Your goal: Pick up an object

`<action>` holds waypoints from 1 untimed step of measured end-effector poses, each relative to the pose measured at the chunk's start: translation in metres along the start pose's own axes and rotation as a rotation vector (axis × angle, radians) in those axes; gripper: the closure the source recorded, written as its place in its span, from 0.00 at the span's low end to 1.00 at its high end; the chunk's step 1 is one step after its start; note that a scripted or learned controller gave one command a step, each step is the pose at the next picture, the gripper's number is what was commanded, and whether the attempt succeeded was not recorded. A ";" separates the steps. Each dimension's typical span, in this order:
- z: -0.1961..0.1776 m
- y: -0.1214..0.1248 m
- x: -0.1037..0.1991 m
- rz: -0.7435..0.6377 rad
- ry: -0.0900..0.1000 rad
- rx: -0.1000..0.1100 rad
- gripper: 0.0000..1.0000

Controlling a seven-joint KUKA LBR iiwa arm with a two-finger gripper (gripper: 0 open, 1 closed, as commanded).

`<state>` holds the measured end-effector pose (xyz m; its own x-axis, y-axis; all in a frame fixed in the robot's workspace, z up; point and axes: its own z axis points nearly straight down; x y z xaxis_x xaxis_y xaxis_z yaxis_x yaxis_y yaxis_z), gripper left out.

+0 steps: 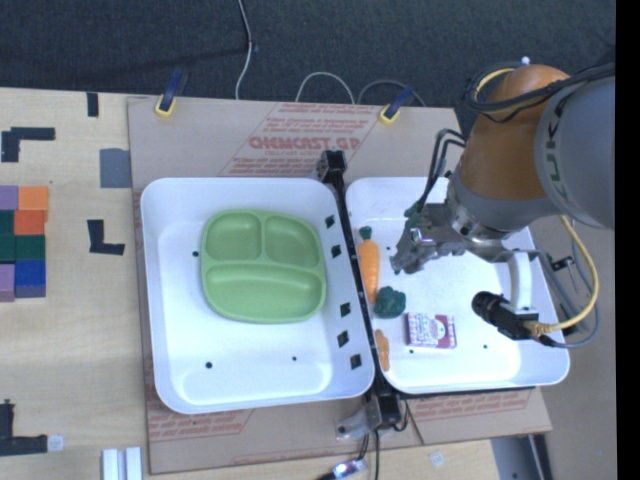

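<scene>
Inside right bin (540, 368): carrot (369, 271), broccoli (389, 302), packet (430, 331).

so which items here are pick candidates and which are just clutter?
Pick candidates, right bin:
- orange carrot-shaped toy
- dark green lumpy toy
- small pink-and-white carton
- small orange piece at the divider
- two-finger gripper, above them

Just lying about:
- green compartment plate, left bin
- stacked coloured blocks, far left of bench
- yellow-and-blue clamps on the cardboard
</scene>
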<state>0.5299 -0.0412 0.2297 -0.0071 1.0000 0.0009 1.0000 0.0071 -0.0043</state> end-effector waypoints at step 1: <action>0.002 0.013 0.045 0.000 0.000 0.001 1.00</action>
<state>0.5423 0.0039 0.2282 -0.0068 1.0000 0.0004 1.0000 0.0068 -0.0053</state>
